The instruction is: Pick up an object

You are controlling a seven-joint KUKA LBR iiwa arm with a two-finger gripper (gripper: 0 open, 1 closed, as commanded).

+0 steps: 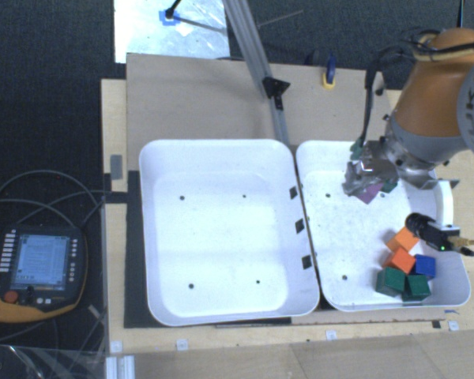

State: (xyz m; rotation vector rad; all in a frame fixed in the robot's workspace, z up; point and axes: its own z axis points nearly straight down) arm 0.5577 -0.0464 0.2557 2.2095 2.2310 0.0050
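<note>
My gripper point(366, 181) hangs over the upper part of the right bin point(332, 290), below the arm's orange band. A purple block point(370, 193) sits between its fingers and pokes out beneath them, with a bit of green showing just to its right. The gripper looks shut on this purple block. In the bin's lower right corner lies a cluster of loose blocks: two orange ones point(402, 249), a blue one point(425, 267) and two green ones point(403, 283).
The left bin point(166, 290) lies beside the right one, a raised rim between them. A slanted metal pole point(249, 38) crosses the top of the bench. A black fitting point(421, 227) sits by the right bin's edge. A teach pendant point(35, 271) lies far left.
</note>
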